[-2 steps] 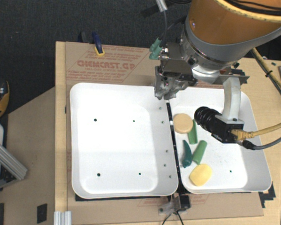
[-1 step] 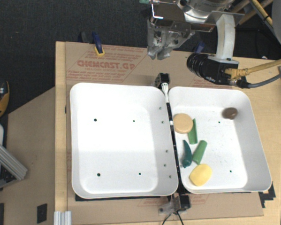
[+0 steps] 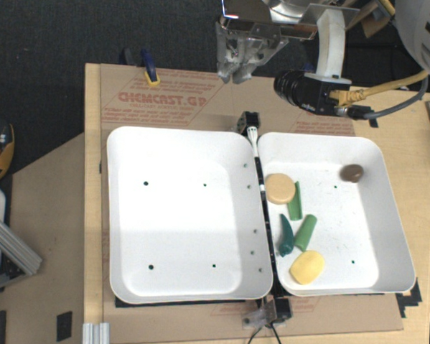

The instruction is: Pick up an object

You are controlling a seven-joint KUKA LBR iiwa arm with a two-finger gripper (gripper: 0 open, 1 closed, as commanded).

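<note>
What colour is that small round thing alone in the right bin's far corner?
Brown, dull and dark: the round object, seen in the camera view.

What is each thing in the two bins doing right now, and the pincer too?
Pincer: up above the bench, behind the bins, holding nothing.
Tan disc: lying flat, by the divider.
Yellow lump: resting near the front wall.
Green sticks: lying bunched together.
Brown lump: sitting alone.
Left bin: no toys inside.

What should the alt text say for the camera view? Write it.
The tool hangs above the bench's far edge, behind two white bins. The right bin holds a tan disc, green sticks, a yellow lump and a small brown piece.
</note>
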